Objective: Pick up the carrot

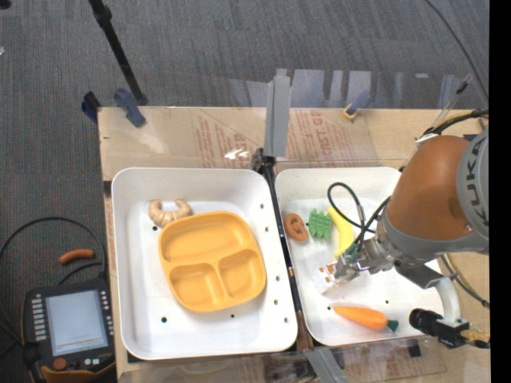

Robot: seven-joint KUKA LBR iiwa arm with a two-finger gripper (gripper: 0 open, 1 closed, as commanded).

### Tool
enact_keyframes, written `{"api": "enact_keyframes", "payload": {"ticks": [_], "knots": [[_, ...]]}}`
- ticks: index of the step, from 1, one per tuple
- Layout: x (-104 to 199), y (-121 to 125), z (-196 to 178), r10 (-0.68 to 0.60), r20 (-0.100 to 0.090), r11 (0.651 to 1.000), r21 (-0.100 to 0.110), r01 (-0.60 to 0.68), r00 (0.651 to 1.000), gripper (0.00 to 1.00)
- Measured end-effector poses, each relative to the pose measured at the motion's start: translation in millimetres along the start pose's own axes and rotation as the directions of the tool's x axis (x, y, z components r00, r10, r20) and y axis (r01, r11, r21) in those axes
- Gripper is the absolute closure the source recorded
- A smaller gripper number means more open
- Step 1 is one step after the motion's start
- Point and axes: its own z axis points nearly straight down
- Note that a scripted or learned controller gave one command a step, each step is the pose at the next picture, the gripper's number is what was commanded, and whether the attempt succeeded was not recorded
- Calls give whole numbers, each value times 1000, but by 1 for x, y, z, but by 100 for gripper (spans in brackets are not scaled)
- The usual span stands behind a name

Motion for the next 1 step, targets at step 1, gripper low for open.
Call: {"api": "enact_keyframes", "payload": {"ticks": [1], "knots": [[-43,-7,23,536,0,844,0,-536,844,100]]}}
